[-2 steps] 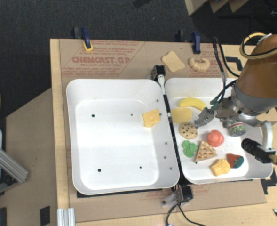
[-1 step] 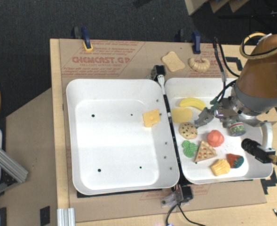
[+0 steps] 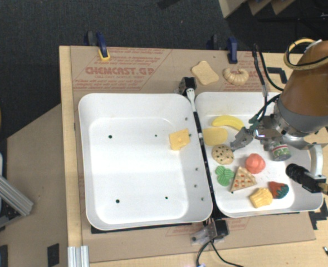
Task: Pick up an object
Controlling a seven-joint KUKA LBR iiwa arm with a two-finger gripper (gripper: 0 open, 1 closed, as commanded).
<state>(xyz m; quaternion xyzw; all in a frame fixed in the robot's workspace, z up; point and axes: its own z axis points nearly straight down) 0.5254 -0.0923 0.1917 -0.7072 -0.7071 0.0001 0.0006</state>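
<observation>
The right bin (image 3: 303, 204) holds several toy foods: a banana (image 3: 228, 121), a pale yellow block (image 3: 215, 136), a cookie (image 3: 223, 154), a green leafy piece (image 3: 225, 175), a pizza slice (image 3: 243, 179), a red round fruit (image 3: 255, 163), a yellow cheese chunk (image 3: 260, 197) and a strawberry (image 3: 279, 189). A yellow cheese wedge (image 3: 179, 139) lies alone in the left bin (image 3: 97, 166), near its right wall. My gripper (image 3: 240, 140) hangs low over the right bin, just right of the pale yellow block and above the cookie. I see nothing held in it.
On the cardboard behind the bins lie a bread slice (image 3: 204, 73) and a ridged pastry (image 3: 236, 75). Blue clamps (image 3: 102, 44) hold the board's far edge. A small round multicoloured object (image 3: 279, 151) sits under the wrist. A black fitting (image 3: 303, 177) juts over the bin's right side.
</observation>
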